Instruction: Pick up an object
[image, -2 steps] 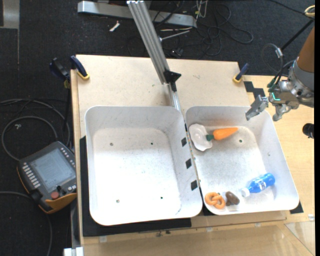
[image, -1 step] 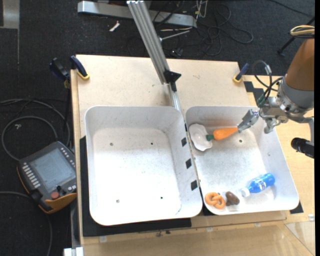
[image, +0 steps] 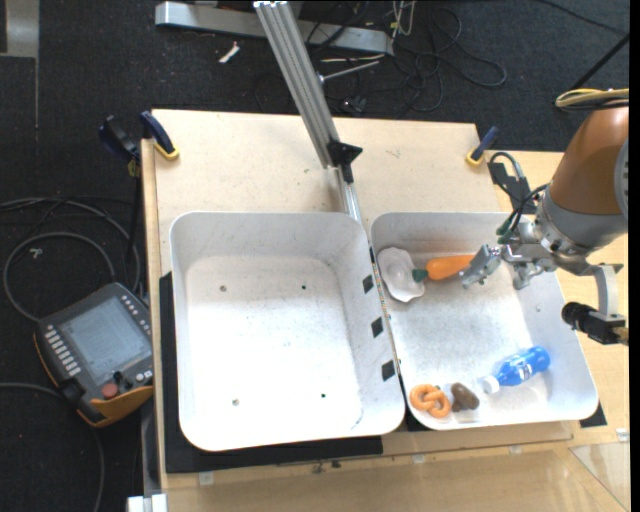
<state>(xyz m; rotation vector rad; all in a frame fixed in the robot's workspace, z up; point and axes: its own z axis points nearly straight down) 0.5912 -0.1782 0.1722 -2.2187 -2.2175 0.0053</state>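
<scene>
Pale wood is showing across the tabletop (image: 260, 160), which is carrying two white bins: the left bin (image: 265, 330) and the right bin (image: 470, 330). In the right bin an orange carrot (image: 450, 266) is lying near the back wall, touching a white crumpled piece (image: 398, 274); a blue bottle (image: 520, 367), an orange pretzel-shaped toy (image: 430, 399) and a small brown object (image: 464, 397) are resting along the front. The gripper (image: 480, 272) is sitting just beside the carrot's right end; whether it is grasping cannot be told.
</scene>
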